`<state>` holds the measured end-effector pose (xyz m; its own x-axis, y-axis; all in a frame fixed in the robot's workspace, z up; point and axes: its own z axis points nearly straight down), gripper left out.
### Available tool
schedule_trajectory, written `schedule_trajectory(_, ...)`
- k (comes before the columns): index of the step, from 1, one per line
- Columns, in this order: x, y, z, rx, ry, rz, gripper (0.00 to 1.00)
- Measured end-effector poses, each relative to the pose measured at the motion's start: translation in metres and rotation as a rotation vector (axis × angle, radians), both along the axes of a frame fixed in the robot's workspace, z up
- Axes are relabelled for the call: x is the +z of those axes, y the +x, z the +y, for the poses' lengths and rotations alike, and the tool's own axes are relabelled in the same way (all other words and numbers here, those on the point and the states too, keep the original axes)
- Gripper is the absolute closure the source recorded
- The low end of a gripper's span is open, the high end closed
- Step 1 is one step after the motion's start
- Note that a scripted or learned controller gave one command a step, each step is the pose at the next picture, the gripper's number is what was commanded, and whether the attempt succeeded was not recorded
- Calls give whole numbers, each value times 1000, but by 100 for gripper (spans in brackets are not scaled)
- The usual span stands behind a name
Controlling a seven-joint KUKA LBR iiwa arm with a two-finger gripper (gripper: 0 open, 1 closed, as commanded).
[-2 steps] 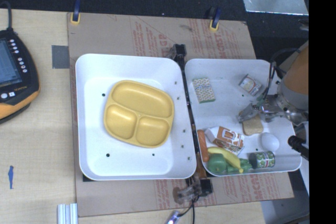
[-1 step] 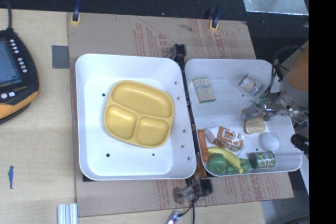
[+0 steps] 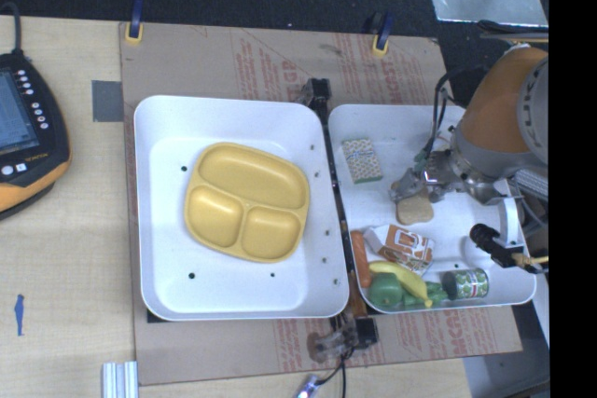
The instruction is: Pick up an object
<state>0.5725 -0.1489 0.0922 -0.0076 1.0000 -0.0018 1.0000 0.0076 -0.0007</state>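
Along the near wall of the right bin lies a row of small things. A can on its side has a green label with print too small to read. Left of it a yellow banana rests against a green pepper. An orange carrot runs along the bin's left wall just behind them. Beside the carrot sits a small packet printed in orange and white; its lettering cannot be made out.

Just beyond the packet lies a tan, rounded piece, alone on the white floor. The pincer hangs directly over its far edge, very near or touching it. I cannot tell whether the pincer is open or closed, and nothing is seen held in it. The grey and orange arm comes in from the right.

Farther back a grey-green patterned block lies apart from the rest.

The left bin holds a yellow three-part plate near its middle.

Both bins stand on a cardboard sheet bearing faint red print, too pale to read. Two blue clamps pin its far edge to the desk. At far left lies an orange and black control pendant, its screen lit but unreadable.
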Motion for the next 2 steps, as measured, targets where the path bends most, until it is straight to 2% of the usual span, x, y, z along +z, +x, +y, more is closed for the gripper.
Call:
schedule_trajectory(1, 100, 9, 61, -3, 3, 1, 100)
schedule_trajectory(2, 121, 18, 127, -4, 3, 2, 100)
